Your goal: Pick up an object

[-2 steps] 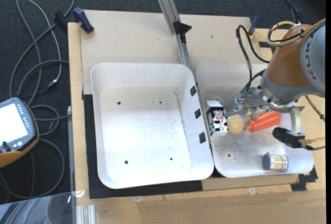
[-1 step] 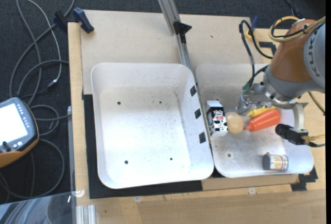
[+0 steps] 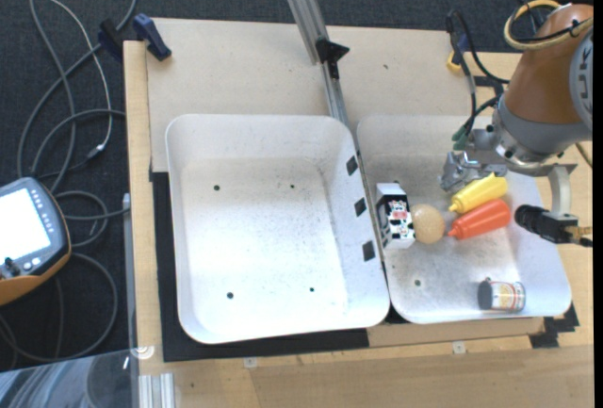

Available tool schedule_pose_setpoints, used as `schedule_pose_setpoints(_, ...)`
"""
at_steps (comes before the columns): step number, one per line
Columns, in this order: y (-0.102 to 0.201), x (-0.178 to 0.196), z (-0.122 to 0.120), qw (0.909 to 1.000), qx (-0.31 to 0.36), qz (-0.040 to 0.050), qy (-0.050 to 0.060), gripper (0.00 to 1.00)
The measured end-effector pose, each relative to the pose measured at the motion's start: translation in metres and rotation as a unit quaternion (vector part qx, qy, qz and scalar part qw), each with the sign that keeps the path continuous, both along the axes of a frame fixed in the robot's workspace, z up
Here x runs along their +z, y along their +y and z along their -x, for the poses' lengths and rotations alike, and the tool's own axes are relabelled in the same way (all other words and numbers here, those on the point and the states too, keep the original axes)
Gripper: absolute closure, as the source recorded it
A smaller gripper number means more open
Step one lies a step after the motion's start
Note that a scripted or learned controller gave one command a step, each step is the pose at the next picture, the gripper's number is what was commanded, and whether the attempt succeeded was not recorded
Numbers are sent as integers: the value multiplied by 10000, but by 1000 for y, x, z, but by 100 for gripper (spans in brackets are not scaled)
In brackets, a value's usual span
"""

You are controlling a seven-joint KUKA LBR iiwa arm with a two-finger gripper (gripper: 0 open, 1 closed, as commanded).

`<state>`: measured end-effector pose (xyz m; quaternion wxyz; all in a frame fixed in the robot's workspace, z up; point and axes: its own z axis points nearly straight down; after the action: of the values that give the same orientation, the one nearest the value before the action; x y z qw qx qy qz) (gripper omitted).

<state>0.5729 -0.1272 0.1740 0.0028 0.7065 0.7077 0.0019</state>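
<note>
**Yellow piece under the gripper, grasp not confirmed**

Grey arm (image 3: 546,86) reaches in from the right and is low over the right bin (image 3: 415,298). Gripper (image 3: 464,169) sits at the upper end of the yellow piece (image 3: 478,190), touching or just above it; can't tell which. Whether the gripper is open or closed can't be read from this angle, and nothing is visibly held.

Step, as a judgement: descent onto a target, grasp not yet made. Next move calls for closing squarely on the yellow piece and lifting straight up, without dragging its neighbours.

Likely target: yellow, elongated, smooth, lying tilted in the bin. An orange piece (image 3: 480,220) lies parallel just beside it, probably touching. A tan ball (image 3: 429,224) rests at their left ends, against a small printed box (image 3: 396,216). A small can (image 3: 500,295) lies well apart. Left bin (image 3: 188,208) holds no objects.
</note>
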Motion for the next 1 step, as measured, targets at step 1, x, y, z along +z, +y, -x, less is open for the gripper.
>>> schedule_pose_setpoints(1,-3,46,4,10000,-1,1,1,100)
